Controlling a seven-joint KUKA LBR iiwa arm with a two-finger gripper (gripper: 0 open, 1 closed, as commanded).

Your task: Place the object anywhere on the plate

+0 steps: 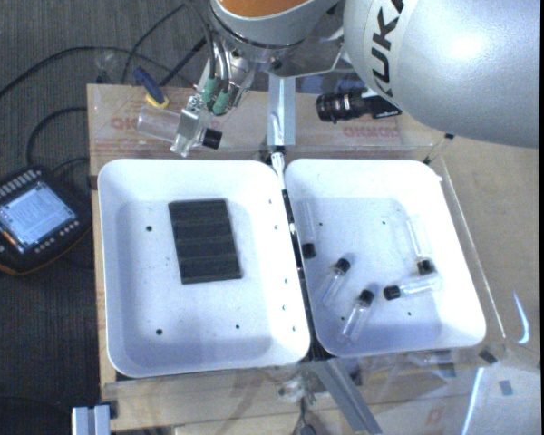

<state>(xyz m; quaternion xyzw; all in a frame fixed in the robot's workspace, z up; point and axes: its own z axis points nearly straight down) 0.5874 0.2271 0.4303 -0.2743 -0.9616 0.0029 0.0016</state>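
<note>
Carrying looks underway: we see the two-finger gripper [189, 132] clamping a clear vial [163, 123]; next, lower onto the dark ribbed rectangular plate [205, 240].

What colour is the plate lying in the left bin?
The plate is dark grey, almost black, with ribs across it; the camera view shows it well.

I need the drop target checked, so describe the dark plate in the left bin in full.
The plate is a flat, dark grey to black rectangle, matte, with three faint cross grooves that split it into four bands. It lies flat on the floor of the left bin, a little above centre, its long side running up the view and slightly turned. Nothing rests on it or touches it but the bin floor.
</note>
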